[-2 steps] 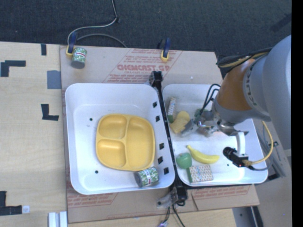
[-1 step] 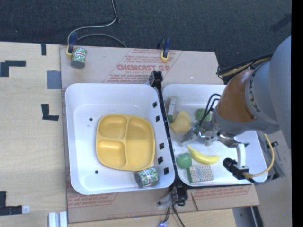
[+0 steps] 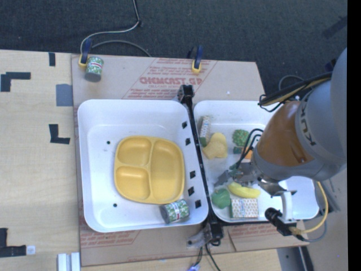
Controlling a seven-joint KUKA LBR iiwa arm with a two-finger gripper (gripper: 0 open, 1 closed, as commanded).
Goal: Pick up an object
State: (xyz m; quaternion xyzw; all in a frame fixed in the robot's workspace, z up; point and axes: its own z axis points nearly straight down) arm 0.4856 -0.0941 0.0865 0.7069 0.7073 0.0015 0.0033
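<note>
Two shallow white bins side by side on a cardboard sheet point(image 3: 169, 78), split by a black divider point(image 3: 194, 151) running down the middle of the frame.

In the left bin point(image 3: 93, 151): a yellow sectioned plate point(image 3: 149, 169), three compartments, lying flat near the centre. Just below and right of the plate, at the bin's lower right corner, a small can with a green and white label point(image 3: 175, 210), on its side.

In the right bin point(image 3: 225, 109): along the divider at upper left, a small pale packet point(image 3: 204, 124), too blurred to read. Just right of that, a yellow lumpy item point(image 3: 215, 147). Further right, a dark green leafy piece point(image 3: 241, 137). Lower in the bin, a rounded green object point(image 3: 220, 197) near the divider, a yellow banana-shaped piece point(image 3: 243, 191) beside it, and a white box with speckled print point(image 3: 244, 208) just below the banana, near the bin's bottom edge.

Over the right bin, reaching in from the right of the frame: the grey arm with its orange band point(image 3: 282, 140). Gripper point(image 3: 231, 175) low over the bin's middle, just above the banana-shaped piece and right of the rounded green object. Cannot tell how far apart the fingers stand, nor whether anything sits between them.

Outside the bins, at the upper left of the cardboard: a second small can point(image 3: 94, 68) with a green label, beside a yellow clamp point(image 3: 84, 58). Another yellow clamp point(image 3: 197, 61) at the top centre edge.
</note>
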